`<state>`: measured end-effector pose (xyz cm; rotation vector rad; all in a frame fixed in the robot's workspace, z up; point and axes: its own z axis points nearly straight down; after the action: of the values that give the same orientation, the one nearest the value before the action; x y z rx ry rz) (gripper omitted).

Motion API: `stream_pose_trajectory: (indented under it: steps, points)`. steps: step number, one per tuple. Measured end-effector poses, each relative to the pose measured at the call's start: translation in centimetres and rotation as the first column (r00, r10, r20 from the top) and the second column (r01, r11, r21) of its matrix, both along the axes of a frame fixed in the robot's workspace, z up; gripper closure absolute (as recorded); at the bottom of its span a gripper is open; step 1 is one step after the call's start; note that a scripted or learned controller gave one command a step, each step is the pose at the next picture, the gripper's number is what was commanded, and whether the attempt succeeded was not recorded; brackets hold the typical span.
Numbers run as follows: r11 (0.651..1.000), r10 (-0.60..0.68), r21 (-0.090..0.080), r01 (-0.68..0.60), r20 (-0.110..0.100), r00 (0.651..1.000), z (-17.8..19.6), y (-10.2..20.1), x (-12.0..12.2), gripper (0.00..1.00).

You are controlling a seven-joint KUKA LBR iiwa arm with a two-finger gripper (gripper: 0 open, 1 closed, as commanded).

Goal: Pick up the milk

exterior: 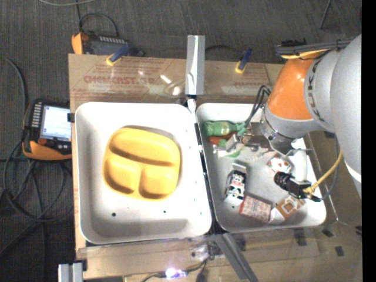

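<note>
While the arm (305, 98) leans in over the right bin (320, 213) from its far corner, the tool (249, 138) sits low among the clutter at the bin's upper end, and how it stands, or whether it has hold of anything, cannot be told from this slanted view. The milk (236, 184), a small carton with black-and-white cow markings, lies on its side near the middle of the same bin, just below the tool and apart from it, so the pickup looks not yet done. A green bottle (222, 127) lies just beside the tool on the left, which crowds any approach from that side. A flat reddish box (255, 208) lies just beside the carton's lower end. The left bin (88, 216) carries a yellow divided tray (143, 162), well away from the reach. Both bins rest on the counter (117, 78).
</note>
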<state>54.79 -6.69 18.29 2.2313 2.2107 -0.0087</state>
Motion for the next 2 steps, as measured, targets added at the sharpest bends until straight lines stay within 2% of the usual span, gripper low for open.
stream_pose_trajectory:
  steps: [1,2]
  points:
    - [0.991,-0.131,0.003,0.131,-0.002,0.991,-7.56,-4.05,-5.39,0.0]
    - [0.992,-0.13,0.005,0.13,-0.005,0.992,-6.77,-3.89,-5.39,1.0]
